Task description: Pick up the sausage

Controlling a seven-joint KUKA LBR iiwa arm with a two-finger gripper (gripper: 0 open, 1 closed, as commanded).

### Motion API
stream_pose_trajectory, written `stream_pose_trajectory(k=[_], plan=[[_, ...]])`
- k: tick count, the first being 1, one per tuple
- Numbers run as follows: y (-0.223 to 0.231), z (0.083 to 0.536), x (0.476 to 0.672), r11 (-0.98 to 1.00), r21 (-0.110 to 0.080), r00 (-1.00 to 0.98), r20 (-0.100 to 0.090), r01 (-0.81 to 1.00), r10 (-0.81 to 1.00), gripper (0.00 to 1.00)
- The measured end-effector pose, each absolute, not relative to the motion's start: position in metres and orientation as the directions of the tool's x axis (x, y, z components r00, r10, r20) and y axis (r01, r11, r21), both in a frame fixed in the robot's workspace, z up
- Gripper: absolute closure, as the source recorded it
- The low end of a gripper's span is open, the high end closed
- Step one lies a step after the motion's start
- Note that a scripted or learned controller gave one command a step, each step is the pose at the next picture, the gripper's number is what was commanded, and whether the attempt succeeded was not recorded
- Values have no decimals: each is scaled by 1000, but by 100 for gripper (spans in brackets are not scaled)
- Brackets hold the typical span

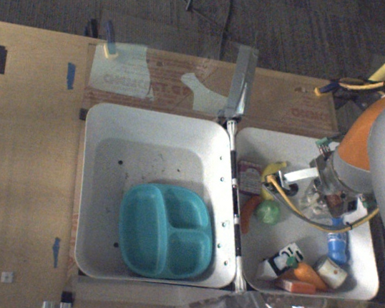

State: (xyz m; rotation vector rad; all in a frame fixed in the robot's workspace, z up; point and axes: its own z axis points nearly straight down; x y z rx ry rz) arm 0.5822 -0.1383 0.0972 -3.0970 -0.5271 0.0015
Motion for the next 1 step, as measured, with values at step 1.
stream_pose_trajectory(k=[1], plan=[[-138,97,582,-944,-1,944,-2,331,331,0]])
